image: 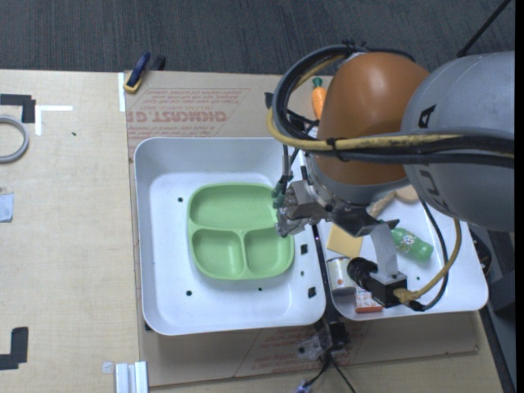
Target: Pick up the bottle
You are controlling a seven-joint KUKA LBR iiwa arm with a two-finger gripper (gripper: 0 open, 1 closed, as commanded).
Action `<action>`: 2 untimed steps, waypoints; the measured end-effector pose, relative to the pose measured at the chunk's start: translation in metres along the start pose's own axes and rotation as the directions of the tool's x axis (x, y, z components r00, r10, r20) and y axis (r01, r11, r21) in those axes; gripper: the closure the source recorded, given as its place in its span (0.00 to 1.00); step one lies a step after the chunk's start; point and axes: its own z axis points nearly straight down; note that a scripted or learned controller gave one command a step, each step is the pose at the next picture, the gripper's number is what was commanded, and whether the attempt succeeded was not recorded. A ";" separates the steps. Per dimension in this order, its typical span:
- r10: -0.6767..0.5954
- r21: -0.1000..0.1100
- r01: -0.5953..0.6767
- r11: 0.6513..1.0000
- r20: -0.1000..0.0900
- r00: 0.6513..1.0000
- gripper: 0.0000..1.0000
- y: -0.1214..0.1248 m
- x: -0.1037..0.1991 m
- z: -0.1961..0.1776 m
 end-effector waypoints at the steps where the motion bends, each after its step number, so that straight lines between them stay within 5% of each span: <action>1: 0.214 0.002 -0.214 0.977 0.000 0.977 1.00 0.011 0.071 0.048; 2: -0.135 0.000 0.135 0.991 0.001 0.991 1.00 0.018 0.109 0.028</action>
